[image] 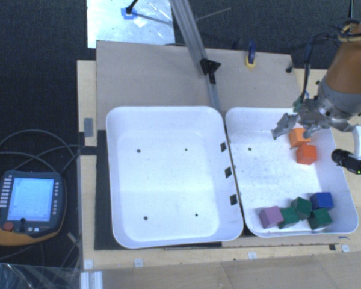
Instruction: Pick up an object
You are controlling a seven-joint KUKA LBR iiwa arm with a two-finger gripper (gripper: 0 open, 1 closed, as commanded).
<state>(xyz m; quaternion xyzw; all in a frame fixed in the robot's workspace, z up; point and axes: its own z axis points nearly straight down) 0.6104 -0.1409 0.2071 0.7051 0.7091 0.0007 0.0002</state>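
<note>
In the right shallow white plastic bin [253,179], at approx 1 o'clock, the grey arm w/ orange band [349,71] hangs its two-finger gripper [295,127] over an orange cube [298,137]. Fingers look spread, straddling that cube's upper edge; nothing visibly pinched or lifted. A second orange cube [306,155] sits just beside, at 5 o'clock of the first. Purple, green and blue blocks [296,211] cluster at the bin's 5 o'clock corner. Judged progress: approach made, grasp and lift still to do.

Bench [156,77] w/ 2 white bins: left bin [168,116], right bin [253,116], touching side by side.
</note>
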